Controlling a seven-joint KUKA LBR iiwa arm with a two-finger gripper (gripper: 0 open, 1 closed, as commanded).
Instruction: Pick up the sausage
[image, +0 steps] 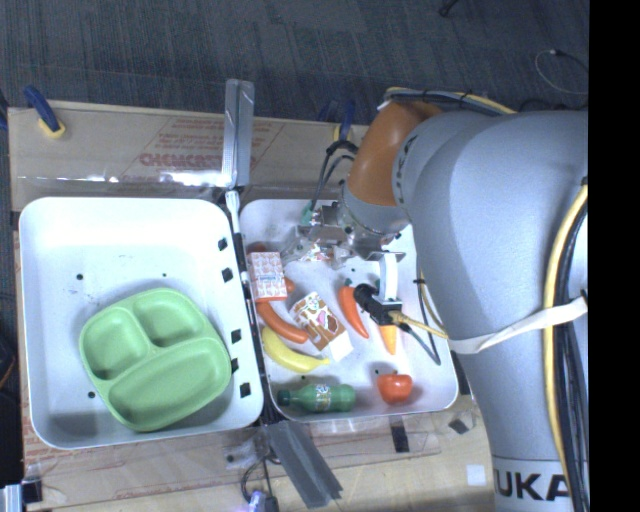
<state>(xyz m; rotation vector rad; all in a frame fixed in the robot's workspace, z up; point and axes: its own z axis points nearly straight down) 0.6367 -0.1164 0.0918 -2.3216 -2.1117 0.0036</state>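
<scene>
The sausage (281, 322), a reddish-orange curved link, lies in the right bin (438, 380) near its left wall, partly under a small printed box (320, 320) and just above a banana (290, 355). The gripper (322, 236) hangs off the orange-banded wrist (385, 165) over the back of the right bin. It is up and to the right of the sausage and well apart from it. Cables and glare hide the gripper's tip.
The right bin also holds a pink-and-white carton (266, 275), a red pepper (353, 310), a carrot (388, 336), a tomato (396, 386) and a green bottle (318, 397). A green divided plate (155, 358) sits in the left bin (60, 230). The arm covers the right side.
</scene>
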